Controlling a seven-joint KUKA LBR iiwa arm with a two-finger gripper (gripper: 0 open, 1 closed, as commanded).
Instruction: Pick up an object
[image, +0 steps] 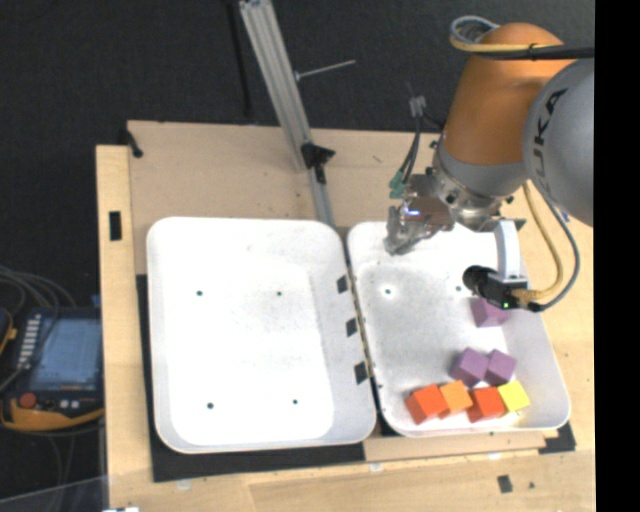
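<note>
Below, wooden bench (230, 180), two white bins (240, 330), dark floor (60, 70)

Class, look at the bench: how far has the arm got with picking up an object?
Done: the pincer is over the right bin's far corner. In hand: no object shows there. Left: all of it. The orange blocks, yellow block and purple blocks lie at the near end.

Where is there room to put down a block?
The left bin has bare floor from rim to rim. In the right bin, the middle is free, between the gripper and the blocks. The near right corner is crowded.
</note>
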